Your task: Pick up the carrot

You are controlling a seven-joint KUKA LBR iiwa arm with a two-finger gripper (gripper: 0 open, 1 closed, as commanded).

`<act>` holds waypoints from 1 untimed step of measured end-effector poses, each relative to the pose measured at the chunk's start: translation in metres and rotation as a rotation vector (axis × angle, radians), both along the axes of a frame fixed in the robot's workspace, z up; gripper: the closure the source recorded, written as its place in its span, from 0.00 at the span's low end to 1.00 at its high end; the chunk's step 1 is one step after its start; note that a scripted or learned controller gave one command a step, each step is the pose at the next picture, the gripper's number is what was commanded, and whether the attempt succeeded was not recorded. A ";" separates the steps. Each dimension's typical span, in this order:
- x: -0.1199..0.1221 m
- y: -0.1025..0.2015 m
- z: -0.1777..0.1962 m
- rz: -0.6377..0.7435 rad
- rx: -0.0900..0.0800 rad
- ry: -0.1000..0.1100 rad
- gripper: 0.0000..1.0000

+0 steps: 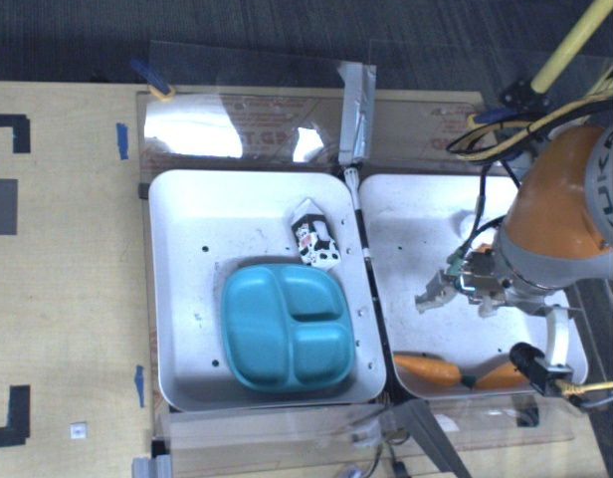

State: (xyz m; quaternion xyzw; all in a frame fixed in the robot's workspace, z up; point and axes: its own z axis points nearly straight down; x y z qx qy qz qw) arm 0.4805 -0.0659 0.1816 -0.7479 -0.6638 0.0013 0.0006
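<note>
Carrot [427, 368] lies below the jaws [433, 295], apart.

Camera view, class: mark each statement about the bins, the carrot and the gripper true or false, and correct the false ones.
1. The carrot lies in the right bin. True.
2. The blue tray sits in the right bin. False: it is in the left bin.
3. The gripper holds the carrot. False: it is above the carrot, apart from it.
4. A small cow toy lies beside the blue tray. True.
</note>
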 end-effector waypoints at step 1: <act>-0.004 -0.028 -0.086 -0.124 0.001 0.011 0.00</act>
